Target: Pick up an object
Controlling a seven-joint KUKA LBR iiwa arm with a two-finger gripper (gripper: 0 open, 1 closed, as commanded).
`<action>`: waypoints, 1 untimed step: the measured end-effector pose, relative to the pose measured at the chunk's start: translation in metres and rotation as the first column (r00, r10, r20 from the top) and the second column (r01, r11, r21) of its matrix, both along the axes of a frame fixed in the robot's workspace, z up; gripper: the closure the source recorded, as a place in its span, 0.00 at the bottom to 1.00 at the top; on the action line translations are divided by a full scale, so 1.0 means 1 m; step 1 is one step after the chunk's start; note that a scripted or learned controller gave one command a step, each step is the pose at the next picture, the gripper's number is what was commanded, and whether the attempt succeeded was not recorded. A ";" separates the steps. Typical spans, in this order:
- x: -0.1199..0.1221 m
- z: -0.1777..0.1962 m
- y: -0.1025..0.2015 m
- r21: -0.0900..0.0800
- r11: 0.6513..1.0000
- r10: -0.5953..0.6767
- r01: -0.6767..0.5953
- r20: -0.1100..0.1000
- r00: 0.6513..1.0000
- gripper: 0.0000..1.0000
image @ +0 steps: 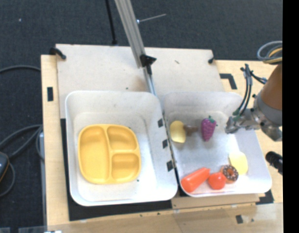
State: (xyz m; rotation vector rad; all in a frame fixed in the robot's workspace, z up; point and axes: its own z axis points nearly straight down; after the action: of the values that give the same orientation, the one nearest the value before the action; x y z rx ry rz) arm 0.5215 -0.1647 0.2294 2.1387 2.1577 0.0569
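Gripper point(232, 126) sits at about 3 o'clock in my view, over the right bin's point(198, 100) right edge; I cannot tell its state. Nothing visibly held. Purple grape bunch point(208, 128) lies just at its 9 o'clock, pale yellow piece point(177, 131) further that way. At 5 o'clock: carrot point(194, 178), tomato point(217, 180), donut point(230, 173), lemon point(238, 162). Left bin point(115, 98) carries a yellow divided plate point(109, 153).
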 end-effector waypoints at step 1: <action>0.002 0.011 -0.001 -0.005 1.000 0.006 -0.006 0.007 1.000 1.00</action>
State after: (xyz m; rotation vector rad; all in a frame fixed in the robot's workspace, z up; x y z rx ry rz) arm 0.5231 -0.1660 0.2401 2.1269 2.1579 0.0598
